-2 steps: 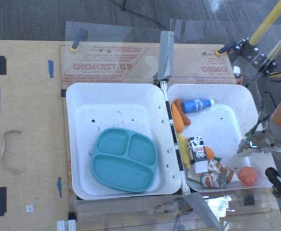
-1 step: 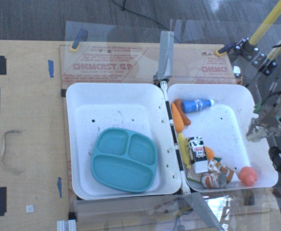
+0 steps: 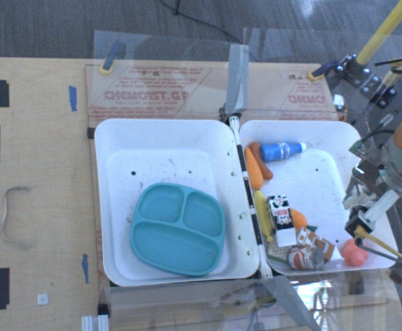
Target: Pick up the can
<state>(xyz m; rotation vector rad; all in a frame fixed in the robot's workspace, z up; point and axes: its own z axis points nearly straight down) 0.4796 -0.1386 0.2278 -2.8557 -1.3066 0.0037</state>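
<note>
Nearest the camera, at the near edge of the right bin (image 3: 318, 185), the can (image 3: 303, 257) is lying on its side. It looks dented, though the view is too small to be sure. It is resting against a small brown and white packet (image 3: 315, 240), with a cow-patterned carton (image 3: 279, 212) just beyond it and a pink ball (image 3: 354, 252) sitting to its right.

Nothing of the task is showing as done: the can is sitting on the bin floor, not lifted, and nothing is touching it.

The gripper (image 3: 363, 198) is hanging over the right side of the same bin, on the grey arm reaching in from the right. Whether it is apart or together cannot be told from this angle. It is carrying nothing that can be seen.

The can is lying nearer the camera than the gripper and to its left, close but apart, with the pink ball roughly between them. Reaching, closing and lifting are all left to do.

At the far end of this bin a blue bottle (image 3: 281, 150) and a carrot (image 3: 254, 169) are lying. A teal divided plate (image 3: 178, 229) is sitting in the left bin (image 3: 101, 185).
</note>
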